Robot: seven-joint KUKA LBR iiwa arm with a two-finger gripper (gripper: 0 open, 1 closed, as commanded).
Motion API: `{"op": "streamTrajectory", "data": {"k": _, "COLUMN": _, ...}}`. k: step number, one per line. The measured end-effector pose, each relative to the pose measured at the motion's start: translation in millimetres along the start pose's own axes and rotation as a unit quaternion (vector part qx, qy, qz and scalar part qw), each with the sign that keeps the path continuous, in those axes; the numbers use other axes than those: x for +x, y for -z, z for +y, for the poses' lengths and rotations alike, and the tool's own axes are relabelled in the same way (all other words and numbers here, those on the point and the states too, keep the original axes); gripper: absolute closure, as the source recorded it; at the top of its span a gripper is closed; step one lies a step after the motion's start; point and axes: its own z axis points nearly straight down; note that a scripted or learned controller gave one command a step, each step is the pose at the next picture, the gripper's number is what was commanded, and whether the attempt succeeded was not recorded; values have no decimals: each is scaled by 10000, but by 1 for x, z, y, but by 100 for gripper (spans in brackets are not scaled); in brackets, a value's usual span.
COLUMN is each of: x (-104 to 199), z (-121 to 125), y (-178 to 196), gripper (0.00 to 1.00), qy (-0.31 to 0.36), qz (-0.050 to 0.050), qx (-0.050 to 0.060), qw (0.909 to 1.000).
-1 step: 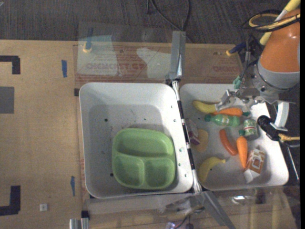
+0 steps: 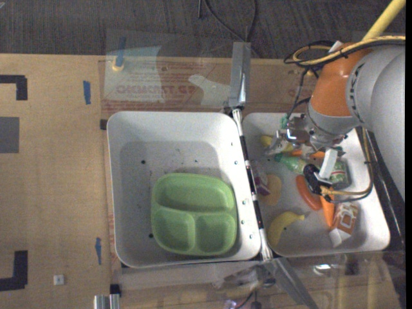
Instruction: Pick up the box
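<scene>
Seen from above at a slant: tan desk (image 2: pixel 51 172) with black corner marks at its left edge, bits of blue tape, and a clear plastic sheet (image 2: pixel 161 79) lying flat behind the bins; beyond the desk's far edge, dark grey carpet (image 2: pixel 96 11) with a black cable (image 2: pixel 228 8) looping across it.

Two shallow white bins side by side on the desk, touching along a metal strip. In the left bin (image 2: pixel 129 140), a green tray (image 2: pixel 193 214) with three compartments, lying flat toward the near right corner; a few dark specks on the bin floor. In the right bin (image 2: pixel 380 234), a clutter of small things: banana (image 2: pixel 284 224) near the front left, carrot (image 2: pixel 309 193) in the middle, green packet (image 2: pixel 338 172) to its right, box (image 2: pixel 342 221), orange and white, lying tilted by the front right, just beside the carrot and well apart from the banana.

Reaching in from the right over the right bin's far side: grey arm (image 2: pixel 386 89) with orange band, yellow hose and cables trailing off it; gripper (image 2: pixel 290 137) low over the bin's far left part, above small yellow and green items, well apart from the box; whether open or closed, cannot tell; nothing visibly between it.
</scene>
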Motion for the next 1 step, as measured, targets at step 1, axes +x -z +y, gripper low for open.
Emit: {"op": "streamTrajectory", "data": {"k": 1, "x": -10, "z": -4, "y": 11, "gripper": 0, "qy": 164, "qz": -5, "qx": 2, "qw": 9999}}
